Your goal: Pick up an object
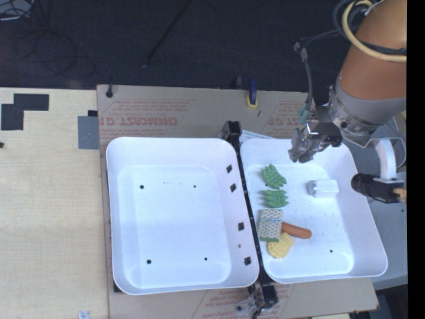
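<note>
1. Starting nearest the camera, the right bin holds a cluster at its left side: a yellow corn-like piece, an orange carrot-like stick and a checked green-and-white block, all touching or nearly so.
2. Farther back lie two green leafy pieces, one behind the other, and a small white-and-grey block well apart to their right. Any of these could serve as the object to pick up.
3. The left bin sits beside it on the worktop.
4. At the far rim of the right bin hangs the gripper, above the bin floor and clear of every object; nothing is visibly held.
5. How far apart the fingers stand I cannot tell: they blur into a dark mass against the wrist.
6. Risks, as I judge them: a descent into the crowded cluster could catch two pieces or knock one aside; the low, flat leafy pieces may slip out; a grasp near the wall could strike the rim.
</note>
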You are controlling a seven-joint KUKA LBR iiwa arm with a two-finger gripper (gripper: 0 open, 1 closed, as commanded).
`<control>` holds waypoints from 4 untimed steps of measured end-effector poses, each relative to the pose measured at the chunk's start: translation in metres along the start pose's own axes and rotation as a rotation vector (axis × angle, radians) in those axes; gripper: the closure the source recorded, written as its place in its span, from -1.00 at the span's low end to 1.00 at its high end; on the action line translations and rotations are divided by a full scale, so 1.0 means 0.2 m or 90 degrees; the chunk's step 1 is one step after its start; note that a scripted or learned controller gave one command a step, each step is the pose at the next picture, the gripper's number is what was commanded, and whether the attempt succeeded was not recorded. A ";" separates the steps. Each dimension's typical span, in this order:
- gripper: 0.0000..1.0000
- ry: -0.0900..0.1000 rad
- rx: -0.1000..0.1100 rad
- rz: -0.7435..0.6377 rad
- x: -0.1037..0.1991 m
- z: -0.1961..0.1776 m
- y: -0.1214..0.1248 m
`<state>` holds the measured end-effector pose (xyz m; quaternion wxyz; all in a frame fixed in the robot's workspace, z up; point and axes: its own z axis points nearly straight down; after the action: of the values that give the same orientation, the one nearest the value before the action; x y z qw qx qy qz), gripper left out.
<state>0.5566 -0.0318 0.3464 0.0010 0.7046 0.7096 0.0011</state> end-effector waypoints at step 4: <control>1.00 0.000 -0.007 0.002 0.56 -0.39 0.18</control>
<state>0.5915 0.0798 0.4255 0.0047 0.7058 0.7084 0.0050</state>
